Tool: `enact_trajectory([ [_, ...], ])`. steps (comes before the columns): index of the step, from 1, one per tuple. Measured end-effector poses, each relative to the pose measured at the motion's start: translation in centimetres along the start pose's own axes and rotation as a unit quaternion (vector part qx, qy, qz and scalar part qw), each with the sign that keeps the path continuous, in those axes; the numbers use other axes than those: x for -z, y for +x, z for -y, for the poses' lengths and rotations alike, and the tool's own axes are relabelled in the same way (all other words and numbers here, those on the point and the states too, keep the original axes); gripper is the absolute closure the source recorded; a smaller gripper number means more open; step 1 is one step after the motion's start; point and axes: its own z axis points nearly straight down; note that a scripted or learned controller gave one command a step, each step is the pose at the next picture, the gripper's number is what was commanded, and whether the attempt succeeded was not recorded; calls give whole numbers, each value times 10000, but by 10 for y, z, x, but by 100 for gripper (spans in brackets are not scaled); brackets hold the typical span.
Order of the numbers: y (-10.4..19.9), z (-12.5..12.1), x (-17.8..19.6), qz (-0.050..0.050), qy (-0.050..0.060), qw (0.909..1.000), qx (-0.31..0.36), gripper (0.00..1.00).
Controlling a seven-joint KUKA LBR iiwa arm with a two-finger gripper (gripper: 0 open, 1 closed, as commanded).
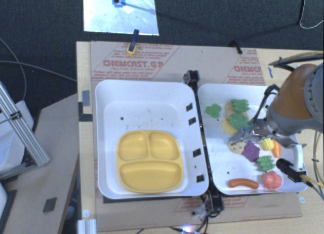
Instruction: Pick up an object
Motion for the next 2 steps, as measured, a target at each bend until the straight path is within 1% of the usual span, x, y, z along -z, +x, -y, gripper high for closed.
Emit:
enact_trajectory([
  [1,-11,58,0,58,10,10000,-75,0],
  [2,-11,56,9,64,2,10000,-62,100],
])
